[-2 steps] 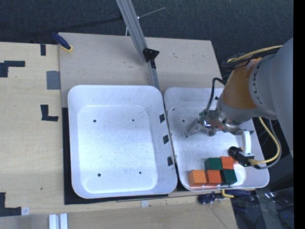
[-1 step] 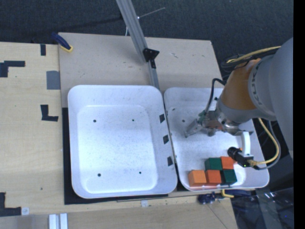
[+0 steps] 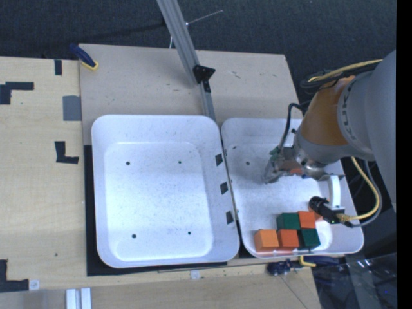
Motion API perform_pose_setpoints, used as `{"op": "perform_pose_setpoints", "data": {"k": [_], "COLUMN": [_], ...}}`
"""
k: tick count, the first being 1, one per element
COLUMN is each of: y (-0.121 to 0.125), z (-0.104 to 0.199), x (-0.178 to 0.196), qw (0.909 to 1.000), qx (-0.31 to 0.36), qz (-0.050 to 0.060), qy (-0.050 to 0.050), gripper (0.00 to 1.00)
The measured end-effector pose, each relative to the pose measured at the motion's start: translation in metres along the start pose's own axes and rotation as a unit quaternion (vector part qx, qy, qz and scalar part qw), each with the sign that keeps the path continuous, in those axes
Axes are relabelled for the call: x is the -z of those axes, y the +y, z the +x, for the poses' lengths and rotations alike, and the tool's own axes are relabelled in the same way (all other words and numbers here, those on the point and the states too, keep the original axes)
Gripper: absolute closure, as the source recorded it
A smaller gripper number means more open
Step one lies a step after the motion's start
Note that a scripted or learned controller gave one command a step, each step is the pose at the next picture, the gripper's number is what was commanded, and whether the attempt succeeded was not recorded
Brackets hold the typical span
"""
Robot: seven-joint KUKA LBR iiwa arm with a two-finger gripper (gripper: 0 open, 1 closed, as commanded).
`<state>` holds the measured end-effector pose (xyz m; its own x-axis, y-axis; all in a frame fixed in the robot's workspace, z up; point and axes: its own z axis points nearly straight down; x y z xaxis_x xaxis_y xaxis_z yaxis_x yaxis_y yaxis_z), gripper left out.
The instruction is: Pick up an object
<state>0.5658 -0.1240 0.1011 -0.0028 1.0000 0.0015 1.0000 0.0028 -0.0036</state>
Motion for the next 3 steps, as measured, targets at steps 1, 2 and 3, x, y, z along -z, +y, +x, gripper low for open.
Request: {"op": "perform_pose_setpoints", "data": {"k": [1,2,3], "y": [0.001,0.002,0.003], "z": [-0.008,-0.007,-0.007], "x": [0.046,0.11,0.157], "qw": [1.0,1.0,1.0], "qx": [-0.001,-0.001,0.0], "qz": [-0.003,-0.004,-0.004], "qy": [-0.001,-0.001,-0.001], "gripper": [1.0,1.0,1.0]}}
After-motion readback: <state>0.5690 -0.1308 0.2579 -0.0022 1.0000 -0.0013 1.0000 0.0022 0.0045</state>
